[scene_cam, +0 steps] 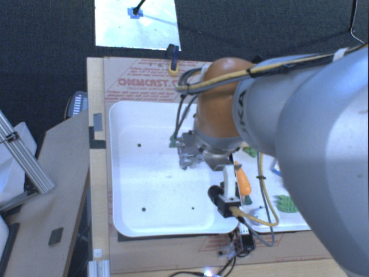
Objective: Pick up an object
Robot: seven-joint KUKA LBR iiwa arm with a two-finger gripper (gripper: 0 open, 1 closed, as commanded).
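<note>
Arm was positioned over the seam between the left bin and the right one. Gripper state could not be told. Candidates, an orange piece and a green piece, lay in the right bin. Approach stage judged; descent onto one needed next.

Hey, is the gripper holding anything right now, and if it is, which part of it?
It cannot be told. The gripper hangs over the left bin, hidden under the arm's wrist, with nothing visible in it.
</note>
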